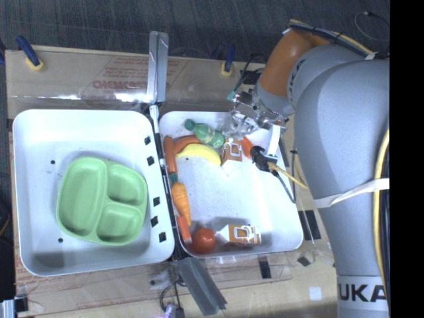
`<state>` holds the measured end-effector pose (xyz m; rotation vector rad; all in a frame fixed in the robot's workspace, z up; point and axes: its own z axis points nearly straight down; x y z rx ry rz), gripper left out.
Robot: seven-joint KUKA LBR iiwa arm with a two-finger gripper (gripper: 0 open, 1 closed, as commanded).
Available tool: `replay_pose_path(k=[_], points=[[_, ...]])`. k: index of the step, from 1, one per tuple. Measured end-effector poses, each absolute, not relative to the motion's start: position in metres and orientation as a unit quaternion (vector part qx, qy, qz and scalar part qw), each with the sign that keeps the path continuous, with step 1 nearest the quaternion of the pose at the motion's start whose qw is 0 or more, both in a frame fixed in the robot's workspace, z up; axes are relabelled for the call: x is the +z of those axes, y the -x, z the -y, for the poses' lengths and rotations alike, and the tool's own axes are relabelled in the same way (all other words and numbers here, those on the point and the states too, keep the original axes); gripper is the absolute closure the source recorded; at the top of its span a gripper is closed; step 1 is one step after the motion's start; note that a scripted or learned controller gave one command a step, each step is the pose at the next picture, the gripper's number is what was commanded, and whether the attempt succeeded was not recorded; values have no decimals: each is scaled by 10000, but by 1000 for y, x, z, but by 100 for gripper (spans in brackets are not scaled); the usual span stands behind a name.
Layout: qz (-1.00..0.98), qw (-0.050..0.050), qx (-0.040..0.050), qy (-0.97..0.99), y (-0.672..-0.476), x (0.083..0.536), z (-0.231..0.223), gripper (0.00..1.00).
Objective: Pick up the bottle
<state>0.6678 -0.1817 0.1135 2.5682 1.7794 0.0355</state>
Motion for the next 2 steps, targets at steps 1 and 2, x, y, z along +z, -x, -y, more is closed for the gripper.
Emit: replay_pose_path(k=[1,2], points=[[-4410,-10,-11,-8975,-657,229,112,100],[-4411,-14,-13,-8975,-657,229,112,0]])
